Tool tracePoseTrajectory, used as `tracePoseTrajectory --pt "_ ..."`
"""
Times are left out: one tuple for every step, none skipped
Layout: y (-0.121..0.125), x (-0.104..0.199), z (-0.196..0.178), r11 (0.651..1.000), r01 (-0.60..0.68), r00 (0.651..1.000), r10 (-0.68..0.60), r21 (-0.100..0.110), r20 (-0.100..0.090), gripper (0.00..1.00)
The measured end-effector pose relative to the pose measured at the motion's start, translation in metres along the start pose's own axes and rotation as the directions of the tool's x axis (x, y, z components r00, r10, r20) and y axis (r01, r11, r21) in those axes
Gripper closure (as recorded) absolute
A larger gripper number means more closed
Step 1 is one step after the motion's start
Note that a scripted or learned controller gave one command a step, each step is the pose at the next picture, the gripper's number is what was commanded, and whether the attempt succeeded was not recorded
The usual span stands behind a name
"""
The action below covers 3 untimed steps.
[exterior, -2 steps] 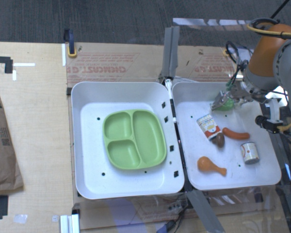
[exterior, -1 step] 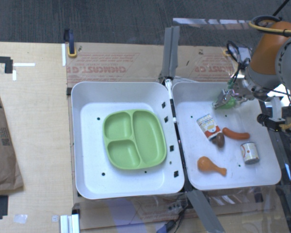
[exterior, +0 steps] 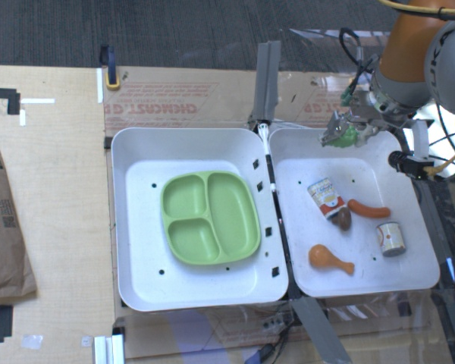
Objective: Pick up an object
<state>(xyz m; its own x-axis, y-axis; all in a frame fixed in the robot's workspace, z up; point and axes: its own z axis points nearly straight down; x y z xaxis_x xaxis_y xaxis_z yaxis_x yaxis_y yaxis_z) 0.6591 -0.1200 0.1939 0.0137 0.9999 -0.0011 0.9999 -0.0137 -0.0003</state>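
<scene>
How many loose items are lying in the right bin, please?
4: a carton with a brown lump beside it, a sausage, a can, a drumstick.

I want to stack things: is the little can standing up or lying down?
Lying down: the can rests on its side in the right bin, round end showing.

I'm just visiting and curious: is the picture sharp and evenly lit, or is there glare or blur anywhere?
In the camera view the green divided plate and the small can look sharp under soft, even light with faint shadows; the gripper is slightly blurred, with a green thing at it too smeared to identify; bright glare flares beside the arm.
</scene>
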Motion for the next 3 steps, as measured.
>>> tracePoseTrajectory --pt "-0.001 0.032 0.003 1.000 0.012 1.000 -0.012 0.003 0.000 1.00" --pt "-0.001 0.078 -0.021 1.000 0.024 1.000 -0.024 -0.001 0.000 1.00" --pt "-0.001 0.078 -0.020 1.000 0.024 1.000 -0.024 -0.001 0.000 0.00"
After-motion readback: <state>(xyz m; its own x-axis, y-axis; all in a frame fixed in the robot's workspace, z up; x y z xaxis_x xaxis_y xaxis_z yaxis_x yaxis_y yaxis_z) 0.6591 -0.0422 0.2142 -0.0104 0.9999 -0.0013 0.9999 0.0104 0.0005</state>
